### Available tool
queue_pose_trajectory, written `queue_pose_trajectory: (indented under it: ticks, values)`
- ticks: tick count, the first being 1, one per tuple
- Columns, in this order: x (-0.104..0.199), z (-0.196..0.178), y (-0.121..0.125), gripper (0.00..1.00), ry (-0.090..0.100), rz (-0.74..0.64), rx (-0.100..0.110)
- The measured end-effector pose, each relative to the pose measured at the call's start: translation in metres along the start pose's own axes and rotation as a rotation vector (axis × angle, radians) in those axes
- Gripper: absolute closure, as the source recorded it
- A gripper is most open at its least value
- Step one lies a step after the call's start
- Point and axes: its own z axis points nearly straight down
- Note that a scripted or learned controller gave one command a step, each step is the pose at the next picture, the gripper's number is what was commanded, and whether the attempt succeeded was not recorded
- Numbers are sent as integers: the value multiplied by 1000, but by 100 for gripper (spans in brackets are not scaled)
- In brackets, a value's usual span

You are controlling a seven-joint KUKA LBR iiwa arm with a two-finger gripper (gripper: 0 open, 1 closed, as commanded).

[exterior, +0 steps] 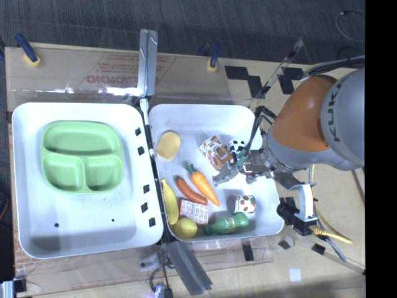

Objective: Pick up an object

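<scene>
In the right bin (205,113), the gripper (228,174) hangs low just right of the carrot (204,187), its fingers spread apart with nothing between them, a patterned packet (215,151) lying just above it. Left of the carrot lies a red sausage (191,190) and beyond that a banana (169,200) along the bin's left wall, with a yellow round piece (167,144) up and to the left, while below the carrot sit a small printed box (195,211), a lemon (185,228), a green bottle (226,225) and a small can (244,203). Well left of the carrot, the other bin (25,166) holds a green divided tray (82,156).
</scene>
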Motion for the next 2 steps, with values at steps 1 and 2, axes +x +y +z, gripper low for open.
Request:
queue_pose_trajectory:
  ticks: [1,2]
  values:
    - [22,102,56,0,-1,20,-1]
    - [22,93,55,100,-2,17,1]
